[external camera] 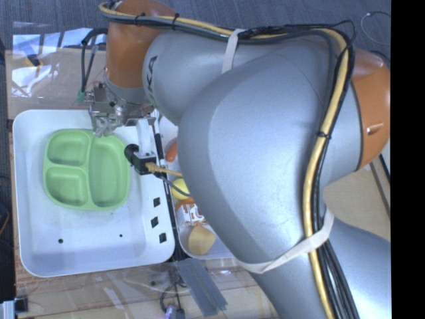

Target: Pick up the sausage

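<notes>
The left bin [40, 244] lies in plain sight, and in its upper half sits a green divided plate [86, 169] with three compartments, nothing visible in any of them. At about one o'clock from the plate, just above its top rim, the gripper [103, 123] hangs down from the orange wrist, but it is small and dark against the clutter there, and I cannot tell whether it has hold of anything or how it is set. Further right, the grey arm [265, 158] swells across the scene and covers nearly all of the right bin [182, 248]; only a thin strip along its left edge shows. In that strip I make out an orange scrap [171, 153], something yellow [180, 188] below it, and a tan rounded piece [199, 239] at six o'clock. Which of these, if any, is the sausage I cannot tell.
</notes>
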{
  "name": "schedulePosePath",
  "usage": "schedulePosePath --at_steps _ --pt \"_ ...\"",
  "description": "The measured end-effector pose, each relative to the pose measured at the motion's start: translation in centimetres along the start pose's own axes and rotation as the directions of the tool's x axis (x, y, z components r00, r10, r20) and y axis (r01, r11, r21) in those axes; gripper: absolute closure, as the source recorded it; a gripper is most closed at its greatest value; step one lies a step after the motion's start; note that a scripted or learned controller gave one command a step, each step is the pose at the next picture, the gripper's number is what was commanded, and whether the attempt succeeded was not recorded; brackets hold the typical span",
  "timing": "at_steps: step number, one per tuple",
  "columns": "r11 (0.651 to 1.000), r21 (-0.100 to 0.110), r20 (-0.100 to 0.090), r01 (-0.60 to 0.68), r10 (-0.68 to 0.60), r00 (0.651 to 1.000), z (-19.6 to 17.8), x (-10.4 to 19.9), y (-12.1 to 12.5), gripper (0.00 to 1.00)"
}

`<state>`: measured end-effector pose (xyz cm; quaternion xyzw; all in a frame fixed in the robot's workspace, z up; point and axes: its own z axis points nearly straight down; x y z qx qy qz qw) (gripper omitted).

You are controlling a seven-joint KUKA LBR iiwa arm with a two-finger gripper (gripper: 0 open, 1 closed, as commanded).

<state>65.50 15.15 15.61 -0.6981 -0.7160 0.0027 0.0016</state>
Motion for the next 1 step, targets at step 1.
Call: schedulePosePath --at_steps 1 --pt "0.924 -0.003 -0.003 -0.381 0.381 0.924 -12.68 3.9 -1.3 1.0"
